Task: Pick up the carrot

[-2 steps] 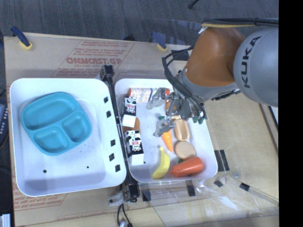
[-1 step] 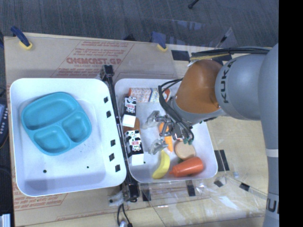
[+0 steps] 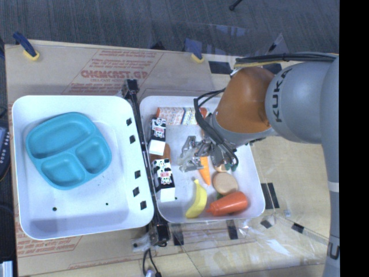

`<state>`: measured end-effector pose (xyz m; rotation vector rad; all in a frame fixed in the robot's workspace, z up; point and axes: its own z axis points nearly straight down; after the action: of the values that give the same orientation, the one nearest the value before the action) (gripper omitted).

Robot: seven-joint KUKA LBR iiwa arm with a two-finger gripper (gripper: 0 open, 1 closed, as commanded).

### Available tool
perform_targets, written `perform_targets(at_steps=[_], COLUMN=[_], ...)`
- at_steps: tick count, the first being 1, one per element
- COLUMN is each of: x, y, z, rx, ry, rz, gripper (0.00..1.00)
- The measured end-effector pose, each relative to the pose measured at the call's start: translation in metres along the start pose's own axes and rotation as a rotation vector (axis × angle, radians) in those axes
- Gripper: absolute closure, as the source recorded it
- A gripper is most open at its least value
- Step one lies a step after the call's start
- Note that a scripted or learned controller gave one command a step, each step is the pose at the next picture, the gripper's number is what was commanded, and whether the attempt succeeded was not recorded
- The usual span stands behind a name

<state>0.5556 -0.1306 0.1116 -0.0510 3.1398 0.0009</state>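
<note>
Beneath the two shallow white plastic bins lay a flat sheet of brown cardboard [image 3: 104, 68] printed with red lettering, clipped at its far edge by small blue and yellow clamps [image 3: 26, 47], and beyond that edge ran dark grey ribbed flooring [image 3: 144, 7]. Taking the right-hand bin [image 3: 256, 186] as the landmark, the left-hand bin [image 3: 23, 212] sat just beside it across a black divider [image 3: 141, 149] and carried a light blue three-compartment plastic tray [image 3: 66, 149]. Inside the right-hand bin, the small orange carrot [image 3: 204, 171] lay near the middle, directly under the metal two-finger gripper [image 3: 195, 154], and whether the fingers touched it could not be told. Whether those fingers were spread or pressed together could not be made out either, since glare and cables blurred them. Toward that bin's near edge lay a yellow banana [image 3: 198, 201], a round tan bread-like piece [image 3: 225, 183] and a larger red-orange vegetable-shaped toy [image 3: 229, 203]. Along its left wall stood small black-and-white printed cartons [image 3: 163, 172], and at its far wall an orange-and-white box [image 3: 176, 115] was partly hidden by the grey arm with its orange band [image 3: 248, 100], which covered the bin's right far corner.
</note>
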Motion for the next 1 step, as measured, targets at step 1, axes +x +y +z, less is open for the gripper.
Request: perform_targets(at_steps=[1], x=[0.0378], y=[0.0257], z=[-0.0315], rx=[0.000], ry=[0.002], rz=[0.349], gripper=[1.00])
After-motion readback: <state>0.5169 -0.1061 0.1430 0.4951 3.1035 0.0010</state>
